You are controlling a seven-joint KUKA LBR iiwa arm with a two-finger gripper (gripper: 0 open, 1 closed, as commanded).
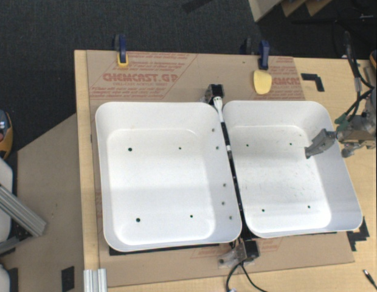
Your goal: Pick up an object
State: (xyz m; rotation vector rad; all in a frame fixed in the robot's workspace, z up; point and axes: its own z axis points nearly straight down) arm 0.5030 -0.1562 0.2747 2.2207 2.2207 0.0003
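Item: gripper (313, 149) at right bin (286, 224), pick not yet begun.

The gripper sits at the frame's right edge, over the right bin's right wall; whether it is released or clenched cannot be told, and nothing is seen held. No object to pick is visible in the right bin or the left bin (115, 181). A yellow piece (262, 81) lies on the board above the bins, beside a blue clamp (264, 52). Nothing obstructs the approach.

- The tool (316, 146) is a grey metal piece with an angular, tapering finger.
- Behind it sits a pale grey, boxy wrist block with a teal-green patch.
- Thin dark cables loop above the block.
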